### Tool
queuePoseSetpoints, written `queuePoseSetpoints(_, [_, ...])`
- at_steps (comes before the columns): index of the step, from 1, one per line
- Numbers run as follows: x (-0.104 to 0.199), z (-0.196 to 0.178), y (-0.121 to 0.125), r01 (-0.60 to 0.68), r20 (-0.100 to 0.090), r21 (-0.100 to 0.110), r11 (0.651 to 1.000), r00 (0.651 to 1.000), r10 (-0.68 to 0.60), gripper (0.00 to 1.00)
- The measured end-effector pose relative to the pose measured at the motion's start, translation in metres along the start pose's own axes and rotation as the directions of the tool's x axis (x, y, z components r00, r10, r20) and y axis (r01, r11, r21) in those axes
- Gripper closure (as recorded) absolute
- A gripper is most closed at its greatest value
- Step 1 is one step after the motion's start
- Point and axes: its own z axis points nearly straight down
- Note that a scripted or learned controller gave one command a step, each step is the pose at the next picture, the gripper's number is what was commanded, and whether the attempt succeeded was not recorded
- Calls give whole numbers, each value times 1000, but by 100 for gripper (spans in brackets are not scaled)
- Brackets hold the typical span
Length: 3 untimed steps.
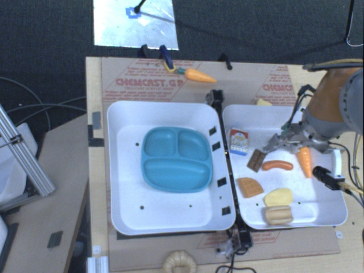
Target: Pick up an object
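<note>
One item, the sausage [277, 165], should be targeted at seven o'clock of the gripper [282, 141]; finger state cannot be told.

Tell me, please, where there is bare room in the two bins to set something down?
Left bin: bare floor all around the blue plate, widest along the near edge. Right bin: crowded mid-floor with carton, sausage and carrot; bare along the far wall.

Arm [341, 101] cropped by right edge
</note>
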Motion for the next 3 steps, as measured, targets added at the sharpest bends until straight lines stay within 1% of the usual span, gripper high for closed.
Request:
queuePoseSetpoints(1, [0,-13,1,0,0,-4,1000,1000,0,100])
queuePoseSetpoints(2, [5,-76,7,4,1,-7,1000,1000,-4,100])
queuePoseSetpoints(3, [14,-134,6,5,1,-7,1000,1000,-5,100])
